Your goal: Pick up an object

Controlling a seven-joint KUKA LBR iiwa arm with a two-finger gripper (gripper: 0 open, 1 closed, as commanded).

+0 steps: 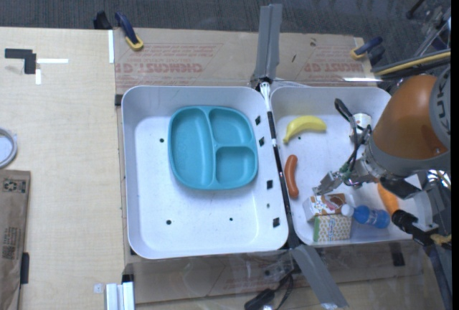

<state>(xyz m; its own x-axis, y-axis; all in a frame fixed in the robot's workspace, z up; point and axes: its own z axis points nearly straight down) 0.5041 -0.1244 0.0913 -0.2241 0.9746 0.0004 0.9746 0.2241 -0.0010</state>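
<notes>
The arm [409,122], grey with an orange band, comes in over the right edge of the right bin [323,97] and covers much of that bin's right side, so whatever lies under it cannot be made out. Its tool [337,181] hangs low over the middle of the right bin, just above the small carton [328,219] that stands near the bin's front edge; whether the tool is released or clenched cannot be told, and nothing is seen between its tips. Just beside the carton, on its right, lies a clear bottle with a blue cap [373,217], near the front right corner, and an orange piece [388,196] shows just behind it, partly hidden by the arm. A yellow banana [304,127] lies towards the back left of the right bin, well apart from the tool, and a red-orange sausage-shaped piece [291,176] lies along the bin's left wall, between the banana and the carton. A dark-handled utensil [344,113] lies near the back, partly under the arm. The left bin [143,229] holds a teal divided plate [213,147] with three compartments, set towards the back and middle of that bin. On the surface [57,122] to the left of the bins lie a roll of tape [6,149] and a brown paper bag [14,229] at the left edge.
</notes>
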